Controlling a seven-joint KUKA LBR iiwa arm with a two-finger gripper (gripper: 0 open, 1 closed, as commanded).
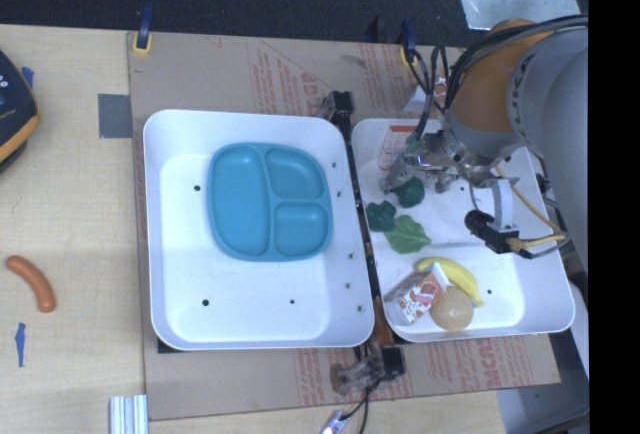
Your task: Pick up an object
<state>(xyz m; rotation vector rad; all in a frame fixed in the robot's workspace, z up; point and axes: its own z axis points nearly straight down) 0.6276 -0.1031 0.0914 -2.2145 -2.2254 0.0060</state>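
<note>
The claw (408,180) is lowered over a dark green crinkled toy leaf (408,191) in the right shallow white bin (545,307), touching or nearly so. Whether it pinches anything cannot be told. The leaf should be centred before any lift is attempted.

Both white bins (160,222) are looking like smooth plastic w/ a soft sheen. Blue divided plate (270,200) is showing matt plastic. Bench top (70,212) is reading as pale wood grain; printed cardboard sheet (300,72) under bins is looking matt, paper-like. Arm's orange band (490,87) is looking glossy.
</note>
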